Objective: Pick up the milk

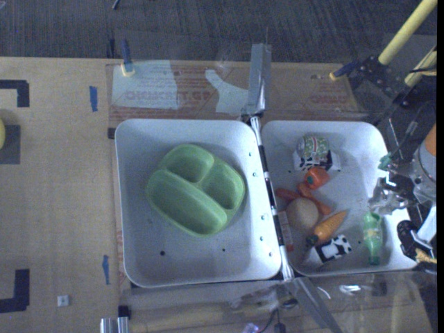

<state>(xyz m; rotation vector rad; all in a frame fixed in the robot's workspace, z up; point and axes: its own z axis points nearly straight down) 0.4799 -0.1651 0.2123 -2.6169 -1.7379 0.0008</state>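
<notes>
The cow-patterned black-and-white milk carton (333, 248) lies near the right white bin's (277, 134) front edge, touching an orange plastic carrot (327, 226) (likely to snag). The gripper (392, 198) hovers well apart; its grasp state is unclear.

Orange band (431, 141) on arm; silvery metal wrist hardware (393, 190); white-black parts below.

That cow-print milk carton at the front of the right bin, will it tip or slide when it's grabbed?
The milk carton looks small and boxy, so probably light and easy to shove. It lies close against the carrot, which may shift with it. Its flat sides likely suit a pinch, though it might skid on the smooth bin.
</notes>
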